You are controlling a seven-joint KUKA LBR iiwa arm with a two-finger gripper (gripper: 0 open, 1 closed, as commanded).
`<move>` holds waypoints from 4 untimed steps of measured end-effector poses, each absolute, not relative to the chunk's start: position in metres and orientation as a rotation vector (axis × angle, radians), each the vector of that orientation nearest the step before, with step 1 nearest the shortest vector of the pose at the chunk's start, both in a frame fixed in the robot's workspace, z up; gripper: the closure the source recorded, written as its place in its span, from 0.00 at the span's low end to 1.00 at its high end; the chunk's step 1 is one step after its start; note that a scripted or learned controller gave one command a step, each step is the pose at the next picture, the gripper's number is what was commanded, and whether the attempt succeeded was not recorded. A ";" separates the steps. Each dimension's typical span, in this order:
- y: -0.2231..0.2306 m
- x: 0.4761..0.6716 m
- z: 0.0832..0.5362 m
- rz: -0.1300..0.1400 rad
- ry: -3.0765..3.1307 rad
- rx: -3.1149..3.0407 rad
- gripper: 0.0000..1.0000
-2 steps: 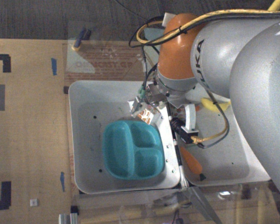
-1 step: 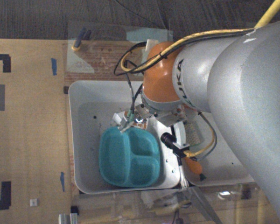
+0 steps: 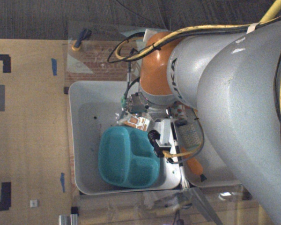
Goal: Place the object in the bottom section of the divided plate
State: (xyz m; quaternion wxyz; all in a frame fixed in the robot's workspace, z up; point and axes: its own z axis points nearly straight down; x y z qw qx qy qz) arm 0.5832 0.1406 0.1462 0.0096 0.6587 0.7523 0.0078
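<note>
We see the big grey arm [image 3: 234, 93] come in from the right, with its orange band [image 3: 155, 69] over the top of the left bin [image 3: 82, 125]. The gripper [image 3: 131, 112] hangs low under the band, at the top edge of the teal plate [image 3: 129, 158]. Wires and metal parts crowd it, so we cannot tell how it is set.

Right under the gripper there is a small orange and white thing [image 3: 138, 122]. It looks like a little packet. It sits just at the plate's top rim, touching the gripper or very close to it. We cannot tell if the gripper has it or if it just lies there.

The plate is teal and has three parts. It lies flat in the left bin, near the bin's bottom right corner. We see nothing in the plate's parts.

The bin is white and shallow. A second bin [image 3: 215, 172] sits to the right, mostly under the arm. An orange thing like a carrot [image 3: 195, 167] lies in it, close to the wall between the bins.

The bench [image 3: 28, 125] is light brown wood with bits of blue tape [image 3: 54, 67] and black marks [image 3: 2, 62] on it. A dark floor [image 3: 61, 8] runs along the top. Yellow and black cables [image 3: 196, 32] run along the arm.
</note>
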 end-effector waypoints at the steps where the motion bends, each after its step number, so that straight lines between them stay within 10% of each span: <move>1: 0.115 0.521 0.107 0.048 2.406 1.967 0.00; 2: 0.181 0.515 0.104 0.051 1.928 2.436 0.00; 3: 0.161 0.513 0.107 0.001 1.896 2.443 1.00; 4: 0.224 0.541 0.186 0.000 1.721 2.628 1.00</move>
